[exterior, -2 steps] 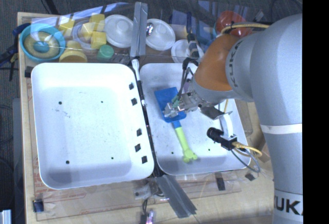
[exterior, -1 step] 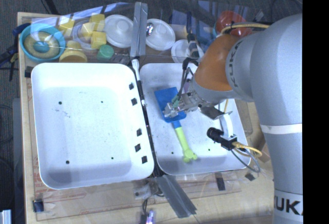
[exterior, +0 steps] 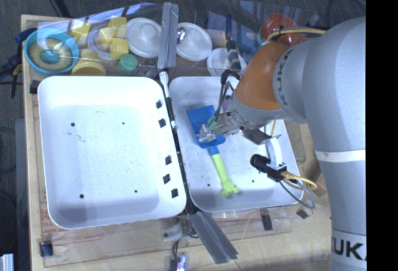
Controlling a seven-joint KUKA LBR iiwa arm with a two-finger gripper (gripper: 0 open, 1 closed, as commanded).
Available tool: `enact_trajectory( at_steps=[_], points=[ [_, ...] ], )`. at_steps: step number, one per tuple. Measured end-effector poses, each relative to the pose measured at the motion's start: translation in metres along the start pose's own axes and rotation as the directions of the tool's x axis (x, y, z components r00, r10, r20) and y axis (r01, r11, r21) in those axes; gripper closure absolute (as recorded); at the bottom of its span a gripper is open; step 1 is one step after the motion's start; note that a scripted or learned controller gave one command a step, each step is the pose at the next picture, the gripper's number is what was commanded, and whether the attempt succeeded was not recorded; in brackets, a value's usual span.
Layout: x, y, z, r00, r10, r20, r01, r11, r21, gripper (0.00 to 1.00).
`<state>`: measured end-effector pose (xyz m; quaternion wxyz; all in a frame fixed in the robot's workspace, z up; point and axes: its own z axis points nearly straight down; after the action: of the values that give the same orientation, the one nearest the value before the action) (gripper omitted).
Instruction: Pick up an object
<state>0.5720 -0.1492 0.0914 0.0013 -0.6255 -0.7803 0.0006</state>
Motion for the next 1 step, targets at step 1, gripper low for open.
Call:
enact_trajectory(
  at_steps=[1],
  points=[
    [0.0,0.0,0.0,1.0,0.0,0.0,0.0,1.0,0.0,0.0]
  ],
)
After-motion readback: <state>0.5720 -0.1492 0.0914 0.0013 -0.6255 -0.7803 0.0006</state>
